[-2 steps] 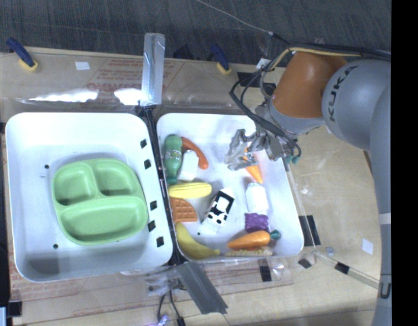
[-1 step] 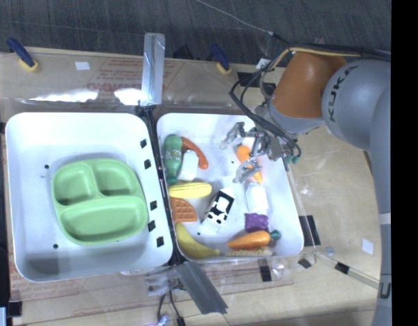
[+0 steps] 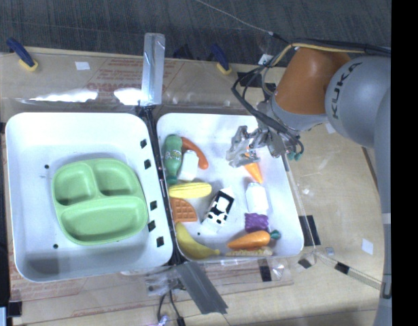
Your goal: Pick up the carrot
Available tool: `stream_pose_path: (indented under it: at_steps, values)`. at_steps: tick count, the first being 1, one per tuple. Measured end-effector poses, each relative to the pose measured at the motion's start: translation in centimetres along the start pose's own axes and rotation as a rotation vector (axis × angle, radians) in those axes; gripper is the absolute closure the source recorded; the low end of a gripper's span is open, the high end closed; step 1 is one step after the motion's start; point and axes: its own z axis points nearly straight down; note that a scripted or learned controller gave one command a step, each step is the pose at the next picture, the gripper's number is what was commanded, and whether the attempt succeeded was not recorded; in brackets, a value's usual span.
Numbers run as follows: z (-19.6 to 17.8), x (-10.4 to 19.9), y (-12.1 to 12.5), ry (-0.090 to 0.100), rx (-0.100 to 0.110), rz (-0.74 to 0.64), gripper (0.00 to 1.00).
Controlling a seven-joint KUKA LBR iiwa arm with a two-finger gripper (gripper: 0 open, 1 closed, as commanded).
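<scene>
Hanging over the upper right of the right bin (image 3: 290, 182), the gripper (image 3: 244, 149) sits low among the toys, and I cannot tell from this slanted view how it is set or whether it has hold of anything. Just below and right of it lies a small orange cone (image 3: 254, 172), touching or nearly touching the metal; it may be a carrot piece. The plainer carrot (image 3: 250, 240), orange with a green tip, lies on its side near the bin's lower right edge, under a purple toy (image 3: 257, 221) and a white bottle (image 3: 256, 197), well apart from the gripper. Further left sit corn (image 3: 189, 190), a banana (image 3: 193, 245) and a green bottle (image 3: 172, 154) against the divider. The left bin (image 3: 18, 182) holds a green tray (image 3: 98, 201). The carrot's spot beside the wall probably leaves little room, so a descent there would call for care.
</scene>
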Motion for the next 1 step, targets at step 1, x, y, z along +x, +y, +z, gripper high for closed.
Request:
stream_pose_path:
  at_steps: [1]
  values:
    - [3.37, 12.4, 1.66, 0.015, -0.007, -0.094, 1.0]
